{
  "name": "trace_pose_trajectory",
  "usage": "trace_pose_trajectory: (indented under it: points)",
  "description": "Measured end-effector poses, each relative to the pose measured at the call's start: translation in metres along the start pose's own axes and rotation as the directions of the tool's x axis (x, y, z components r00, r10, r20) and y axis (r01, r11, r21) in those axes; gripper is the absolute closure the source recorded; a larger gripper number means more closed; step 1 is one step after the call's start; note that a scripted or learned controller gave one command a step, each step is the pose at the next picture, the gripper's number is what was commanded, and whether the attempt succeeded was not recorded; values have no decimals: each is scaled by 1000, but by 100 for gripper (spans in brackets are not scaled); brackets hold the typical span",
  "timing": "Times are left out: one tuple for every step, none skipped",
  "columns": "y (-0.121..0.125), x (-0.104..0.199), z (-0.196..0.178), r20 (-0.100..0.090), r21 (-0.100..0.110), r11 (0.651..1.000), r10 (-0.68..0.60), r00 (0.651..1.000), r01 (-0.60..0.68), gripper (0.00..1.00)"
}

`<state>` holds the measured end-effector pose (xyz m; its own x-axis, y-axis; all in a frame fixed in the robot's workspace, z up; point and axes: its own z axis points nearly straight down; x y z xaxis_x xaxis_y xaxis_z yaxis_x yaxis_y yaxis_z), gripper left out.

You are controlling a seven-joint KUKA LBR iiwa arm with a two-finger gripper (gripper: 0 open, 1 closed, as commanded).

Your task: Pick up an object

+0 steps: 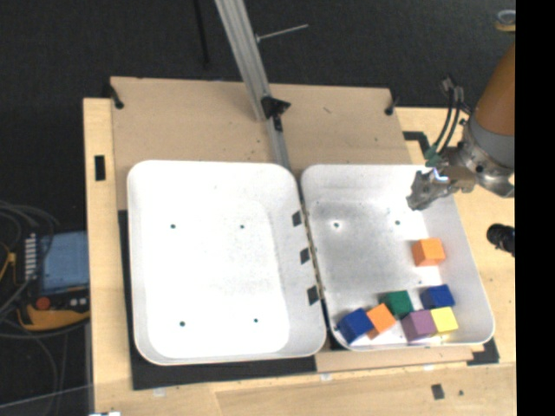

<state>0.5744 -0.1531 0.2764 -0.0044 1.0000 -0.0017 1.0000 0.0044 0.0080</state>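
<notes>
Gripper (422, 191): poised over the upper right part of the right bin (364, 232), carried by the grey arm (486, 137) that enters from the right edge. Whether it is spread or pressed together cannot be told at this size and angle; nothing shows between its tips, so it is judged to be carrying nothing.

Lone orange cube (427, 251): lies on the right bin's floor just below the gripper, apart from every other block. Judged the likeliest target, since it stands free on all sides and sits nearest the gripper.

Cluster along the right bin's lower wall, listed from its left end:
- blue cube (355, 324), nearest the lower left corner of the right bin;
- second orange cube (380, 318), touching or just beside the blue one;
- green cube (398, 302), a little farther up the right bin's floor;
- purple cube (420, 323);
- yellow cube (444, 319), just beside the purple one;
- second blue cube (437, 297), just above the yellow one.

These crowd each other and the wall, likely leaving poor room for a grasp.

Left bin (212, 258): lies flush against the right bin's left wall; probably the place for drop-offs.

Status: pick not yet made; descent onto a block appears to be the next step.
</notes>
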Motion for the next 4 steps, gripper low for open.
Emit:
trace_pose_trajectory:
  points:
    - [21, 46, -1, 0, 7, 1000, 2, 1000, -2, 100]
    - [31, 104, 3, -1, 7, 1000, -1, 1000, 1, 100]
    - [46, 152, 3, -1, 5, 1000, -1, 1000, 1, 100]
    - [50, 201, 11, -1, 8, 1000, -1, 1000, 1, 100]
